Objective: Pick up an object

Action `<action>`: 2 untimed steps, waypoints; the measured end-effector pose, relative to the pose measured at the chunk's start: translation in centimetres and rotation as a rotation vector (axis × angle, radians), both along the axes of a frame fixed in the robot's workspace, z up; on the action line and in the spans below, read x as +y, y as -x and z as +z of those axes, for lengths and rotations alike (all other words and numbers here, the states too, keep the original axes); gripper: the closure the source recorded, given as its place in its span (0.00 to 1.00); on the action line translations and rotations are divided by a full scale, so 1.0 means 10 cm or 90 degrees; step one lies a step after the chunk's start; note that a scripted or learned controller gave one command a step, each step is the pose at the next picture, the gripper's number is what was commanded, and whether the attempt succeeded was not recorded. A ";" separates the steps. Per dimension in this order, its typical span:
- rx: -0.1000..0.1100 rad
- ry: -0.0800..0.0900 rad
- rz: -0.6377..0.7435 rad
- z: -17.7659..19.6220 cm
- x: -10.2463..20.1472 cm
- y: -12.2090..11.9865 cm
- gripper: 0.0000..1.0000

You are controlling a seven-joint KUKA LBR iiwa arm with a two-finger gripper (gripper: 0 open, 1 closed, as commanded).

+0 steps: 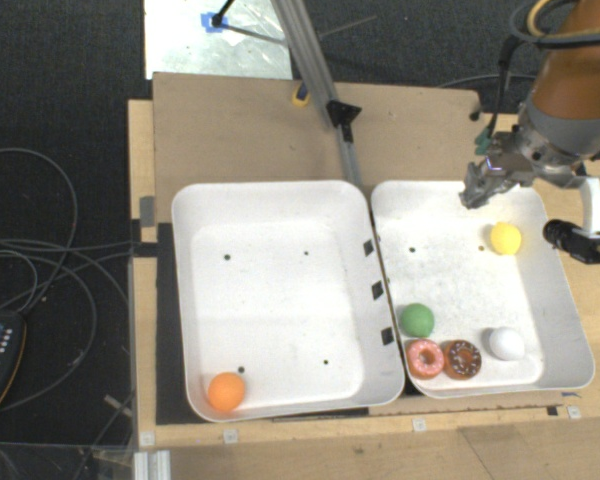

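My claw (477,194) hangs at the right bin's (565,318) 12 o'clock rim, grip unclear, yellow ball (505,238) at its 4 o'clock.

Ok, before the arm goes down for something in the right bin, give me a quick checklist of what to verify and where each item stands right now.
1. Target within reach: the yellow ball lies in the right bin, nearest the gripper. Ok.
2. Space around the target: the yellow ball sits apart from the other items. Ok.
3. Gripper lined up over the ball: it hangs near the bin's far edge, up and to the left of the ball in the view. Not ok.
4. Fingers ready to close: too small to make out. Cannot tell.
5. Crowded items avoided: the green ball, pink donut, brown donut and white ball cluster at the near edge. Ok.
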State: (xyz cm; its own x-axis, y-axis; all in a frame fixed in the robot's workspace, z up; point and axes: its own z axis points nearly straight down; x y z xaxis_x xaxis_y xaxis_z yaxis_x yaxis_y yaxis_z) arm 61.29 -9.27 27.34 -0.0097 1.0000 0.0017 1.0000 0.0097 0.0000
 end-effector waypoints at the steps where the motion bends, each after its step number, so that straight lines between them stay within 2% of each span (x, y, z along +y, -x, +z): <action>1: 0.000 0.000 0.001 -0.17 0.56 -0.07 1.00; 2: 0.000 0.000 0.001 -0.32 1.13 -0.15 1.00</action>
State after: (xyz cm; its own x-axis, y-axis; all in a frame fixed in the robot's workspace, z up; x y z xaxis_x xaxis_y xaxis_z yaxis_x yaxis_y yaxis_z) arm 62.76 2.07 24.13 -0.0107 0.9999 0.0025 0.9999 0.0107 0.0005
